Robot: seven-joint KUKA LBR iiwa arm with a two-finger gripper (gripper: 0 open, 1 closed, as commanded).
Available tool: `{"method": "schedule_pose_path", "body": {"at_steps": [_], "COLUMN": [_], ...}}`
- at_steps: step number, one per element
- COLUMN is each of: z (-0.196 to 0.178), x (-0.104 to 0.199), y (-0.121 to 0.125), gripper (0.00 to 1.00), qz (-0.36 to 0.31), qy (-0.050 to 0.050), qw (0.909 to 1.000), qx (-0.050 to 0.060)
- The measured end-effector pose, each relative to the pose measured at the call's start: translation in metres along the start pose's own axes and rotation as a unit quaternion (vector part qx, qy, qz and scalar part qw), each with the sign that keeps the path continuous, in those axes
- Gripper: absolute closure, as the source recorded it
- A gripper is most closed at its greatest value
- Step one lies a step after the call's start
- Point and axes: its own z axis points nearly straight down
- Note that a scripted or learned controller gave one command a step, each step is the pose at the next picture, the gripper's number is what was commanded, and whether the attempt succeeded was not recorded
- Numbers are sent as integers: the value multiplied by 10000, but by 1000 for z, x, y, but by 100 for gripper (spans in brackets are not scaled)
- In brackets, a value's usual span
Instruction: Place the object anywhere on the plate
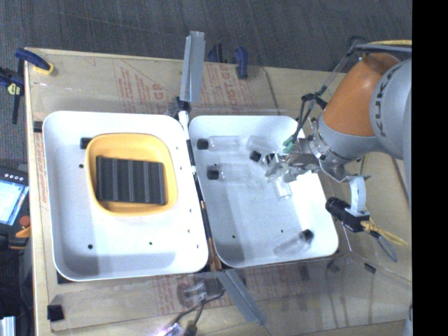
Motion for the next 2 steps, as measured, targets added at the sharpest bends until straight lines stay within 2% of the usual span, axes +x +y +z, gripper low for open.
{"method": "schedule_pose_path", "body": {"at_steps": [1,2], "z": [-26,-5], "x": [69,148], "y": [33,53], "gripper": [100,100], "qz": [-472,-1514], "qy": [8,9], "qw": [9989,9885], "qx": [4,15]}}
